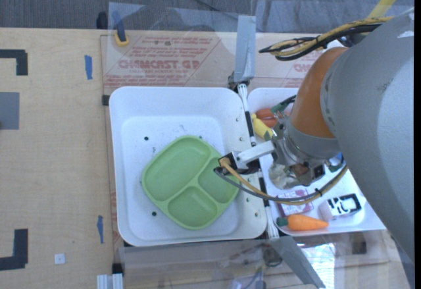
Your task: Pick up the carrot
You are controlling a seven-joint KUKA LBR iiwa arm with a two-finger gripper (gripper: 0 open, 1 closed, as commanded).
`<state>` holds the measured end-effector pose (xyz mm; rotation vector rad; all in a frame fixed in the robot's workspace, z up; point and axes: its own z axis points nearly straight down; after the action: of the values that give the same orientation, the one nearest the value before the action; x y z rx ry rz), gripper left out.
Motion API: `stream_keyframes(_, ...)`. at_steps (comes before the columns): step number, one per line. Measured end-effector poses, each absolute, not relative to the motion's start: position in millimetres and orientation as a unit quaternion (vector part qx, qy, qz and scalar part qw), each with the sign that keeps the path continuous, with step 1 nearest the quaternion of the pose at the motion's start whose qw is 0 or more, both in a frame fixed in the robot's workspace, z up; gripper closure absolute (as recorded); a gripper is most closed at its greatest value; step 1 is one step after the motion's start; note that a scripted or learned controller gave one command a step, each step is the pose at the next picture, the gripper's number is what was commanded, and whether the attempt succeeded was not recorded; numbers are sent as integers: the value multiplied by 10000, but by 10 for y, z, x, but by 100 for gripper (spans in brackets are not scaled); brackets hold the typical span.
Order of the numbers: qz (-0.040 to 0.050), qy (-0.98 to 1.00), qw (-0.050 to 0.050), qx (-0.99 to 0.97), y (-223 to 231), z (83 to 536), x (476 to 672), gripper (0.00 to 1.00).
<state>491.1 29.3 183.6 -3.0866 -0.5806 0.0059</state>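
Carrot (306,222) lies at the near edge of the right bin (366,214), untouched. Beyond it the gripper (287,174) hangs over that bin; its state cannot be told. Risk: descending where it stands would miss the carrot. Green plate (187,182) occupies the left bin (131,149).
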Motion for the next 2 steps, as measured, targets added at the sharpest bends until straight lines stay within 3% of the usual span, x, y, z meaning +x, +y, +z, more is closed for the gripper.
stream_keyframes(1, 30, -1208, 16, -9927, -432, 1834, 4784, 100)
stream_keyframes(2, 29, -990, 22, -9951, -1036, 1003, 4776, 100)
